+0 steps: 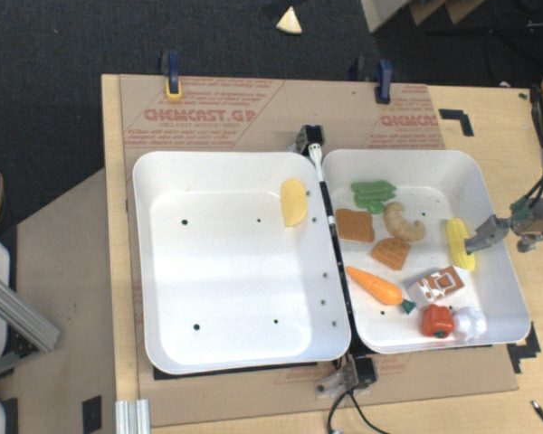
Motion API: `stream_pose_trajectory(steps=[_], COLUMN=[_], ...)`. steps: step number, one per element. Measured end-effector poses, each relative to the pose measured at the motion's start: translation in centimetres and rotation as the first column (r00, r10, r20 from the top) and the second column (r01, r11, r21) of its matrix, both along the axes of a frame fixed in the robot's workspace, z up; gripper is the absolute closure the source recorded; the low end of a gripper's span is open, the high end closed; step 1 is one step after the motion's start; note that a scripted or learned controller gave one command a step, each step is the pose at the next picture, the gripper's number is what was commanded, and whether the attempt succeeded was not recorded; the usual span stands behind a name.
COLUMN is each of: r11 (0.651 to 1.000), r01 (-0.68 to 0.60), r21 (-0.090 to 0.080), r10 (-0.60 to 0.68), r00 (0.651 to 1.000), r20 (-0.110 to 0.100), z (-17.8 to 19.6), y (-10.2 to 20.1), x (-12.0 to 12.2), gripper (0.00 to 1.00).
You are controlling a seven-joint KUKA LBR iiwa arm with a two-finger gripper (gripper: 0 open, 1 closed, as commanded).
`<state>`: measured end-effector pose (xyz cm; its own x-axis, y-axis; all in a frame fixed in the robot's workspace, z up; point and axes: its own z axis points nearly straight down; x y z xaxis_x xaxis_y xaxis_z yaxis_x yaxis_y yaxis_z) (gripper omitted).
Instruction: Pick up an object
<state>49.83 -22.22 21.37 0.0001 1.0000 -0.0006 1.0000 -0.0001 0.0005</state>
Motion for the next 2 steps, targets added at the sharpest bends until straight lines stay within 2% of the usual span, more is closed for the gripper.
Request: stream_pose_trajectory(steps=[1,2], r11=[1.000,1.000], r01=[-0.009,-0.009], r21=[-0.001,0.001], r10=[0.009,0.009], r00=[1.000,1.000], r20=[0.013,0.009], z=[10.4,16.3], y=[6.3,13.2], x=[0.0,-1.8], gripper=[0.00,0.00])
